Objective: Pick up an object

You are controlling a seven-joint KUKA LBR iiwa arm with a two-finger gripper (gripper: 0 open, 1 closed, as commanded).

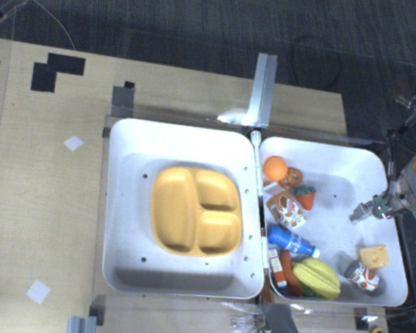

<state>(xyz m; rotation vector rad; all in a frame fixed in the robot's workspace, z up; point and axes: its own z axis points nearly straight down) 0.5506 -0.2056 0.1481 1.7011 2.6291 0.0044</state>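
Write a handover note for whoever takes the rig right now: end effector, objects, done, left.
End effector: over the right bin's right side, holding nothing that shows; fingers too small to read.
Objects: all in the right bin. Orange, strawberry, small carton, blue bottle and corn cob sit along its left side; cheese wedge and small can at the near right corner.
Left bin: yellow divided tray.
Done: nothing picked.
Left: the whole pick.

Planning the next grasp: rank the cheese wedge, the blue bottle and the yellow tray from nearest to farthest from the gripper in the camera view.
1. Cheese wedge: right bin, just below the gripper.
2. Blue bottle: right bin, toward its left wall.
3. Yellow tray: left bin, across the divider.
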